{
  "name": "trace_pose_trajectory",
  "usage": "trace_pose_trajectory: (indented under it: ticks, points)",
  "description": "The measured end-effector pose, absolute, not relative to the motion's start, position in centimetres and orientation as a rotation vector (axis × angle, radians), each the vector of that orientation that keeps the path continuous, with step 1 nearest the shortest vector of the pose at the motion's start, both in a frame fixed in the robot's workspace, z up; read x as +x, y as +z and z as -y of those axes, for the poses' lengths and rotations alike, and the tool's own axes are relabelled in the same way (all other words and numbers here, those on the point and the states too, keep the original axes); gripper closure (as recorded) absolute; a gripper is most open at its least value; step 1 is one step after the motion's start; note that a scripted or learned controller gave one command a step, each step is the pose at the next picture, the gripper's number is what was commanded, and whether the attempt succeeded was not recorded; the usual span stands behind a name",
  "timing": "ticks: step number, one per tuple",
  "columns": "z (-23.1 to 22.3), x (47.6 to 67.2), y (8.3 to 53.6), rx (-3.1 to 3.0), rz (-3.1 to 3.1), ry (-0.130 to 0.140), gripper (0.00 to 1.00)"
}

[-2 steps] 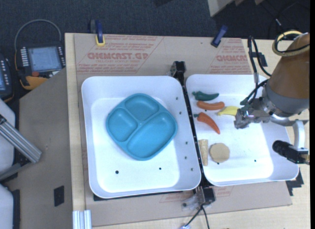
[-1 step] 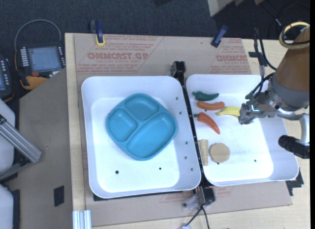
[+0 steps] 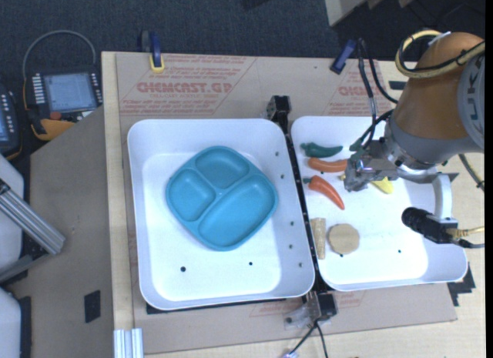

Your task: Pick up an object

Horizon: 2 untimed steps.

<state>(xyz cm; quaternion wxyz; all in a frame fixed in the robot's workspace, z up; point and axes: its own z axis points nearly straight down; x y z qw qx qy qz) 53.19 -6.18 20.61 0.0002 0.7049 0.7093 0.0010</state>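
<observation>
My gripper [image 3: 359,175] hangs over the right bin [image 3: 385,272], in its upper middle part. Just left of it lie an orange pepper [image 3: 328,165] and a red-orange chili [image 3: 326,190]. A green pepper [image 3: 320,149] sits further back. A yellow piece [image 3: 383,186] peeks out on the gripper's right side, partly hidden by the wrist. A round tan cookie [image 3: 343,239] and a pale cracker stick [image 3: 318,238] rest nearer the front of the same bin. Nothing shows as held.
The left bin [image 3: 154,264] holds a blue divided plate [image 3: 222,196]. A black divider with clamps [image 3: 279,108] runs between the bins. The grey and orange arm [image 3: 439,95] covers the right bin's far right side. A black cable fitting [image 3: 427,224] juts over the right rim.
</observation>
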Motion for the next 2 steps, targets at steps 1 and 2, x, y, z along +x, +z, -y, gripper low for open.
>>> trace_pose_trajectory:
  ticks: [1, 2]
  points:
    - [0.0, 53.1, 20.3, 2.216, -2.232, 0.002, 1.00]
    - [-5.5, 52.6, 19.9, 2.217, -2.232, 0.000, 1.00]
